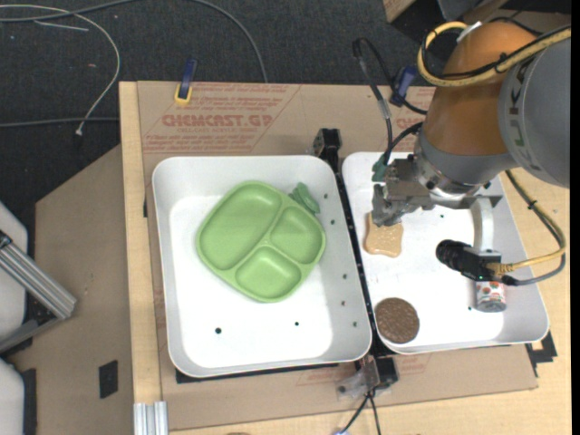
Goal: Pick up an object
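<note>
Over the right bin (521, 320), the end effector (391, 208) hangs just above a tan toast-shaped piece (384, 240) near the bin's left wall. Whether it is open or closed I cannot tell. Nothing looks lifted yet, so the pick seems still to do. A brown disc (397, 319) lies near the front rim, a small can (490, 295) to the right. The wall beside the toast leaves little room; the left bin (181, 333) holds a green tray (261, 240).
</note>
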Motion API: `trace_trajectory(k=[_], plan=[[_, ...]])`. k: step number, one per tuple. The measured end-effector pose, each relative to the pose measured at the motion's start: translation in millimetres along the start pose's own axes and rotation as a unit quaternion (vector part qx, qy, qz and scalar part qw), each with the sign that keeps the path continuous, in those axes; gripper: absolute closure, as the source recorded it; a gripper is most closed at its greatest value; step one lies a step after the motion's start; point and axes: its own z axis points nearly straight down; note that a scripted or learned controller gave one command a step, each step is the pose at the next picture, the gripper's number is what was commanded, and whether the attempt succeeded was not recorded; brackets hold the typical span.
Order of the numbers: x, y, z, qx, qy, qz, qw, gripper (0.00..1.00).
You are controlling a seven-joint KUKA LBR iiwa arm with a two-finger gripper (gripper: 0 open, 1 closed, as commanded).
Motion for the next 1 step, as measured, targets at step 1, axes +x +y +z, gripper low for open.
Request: trace_trajectory(k=[1], plan=[[51.2, 24.1, -4.6, -0.001, 0.0, 0.001, 1.0, 1.0]])
